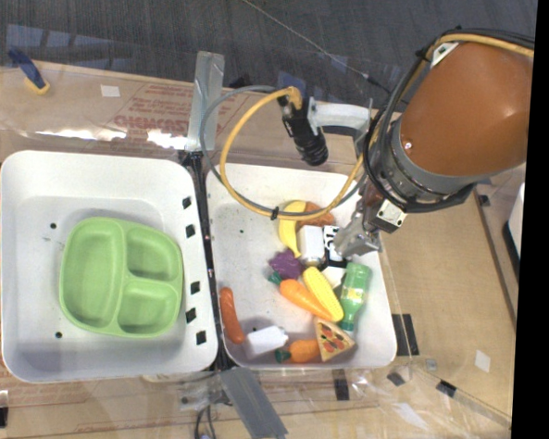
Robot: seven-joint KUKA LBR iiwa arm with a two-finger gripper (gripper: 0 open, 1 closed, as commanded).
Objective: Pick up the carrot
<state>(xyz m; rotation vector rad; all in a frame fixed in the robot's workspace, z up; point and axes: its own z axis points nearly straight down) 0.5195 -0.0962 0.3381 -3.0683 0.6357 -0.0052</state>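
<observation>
The orange carrot (299,297) lies in the right bin (219,248) w/ other toy food; can't tell the jaws' state.

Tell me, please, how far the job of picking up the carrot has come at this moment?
Done: the gripper is down inside the right bin, among the toy foods. In hand: nothing visible; it sits near the bin's upper right part. Left: the carrot lies in the pile, below and left of the gripper, so reaching, gripping and lifting it all remain.

Two shallow white bins (13,244) sit side by side on a plastic-covered cardboard bench (105,102).
</observation>
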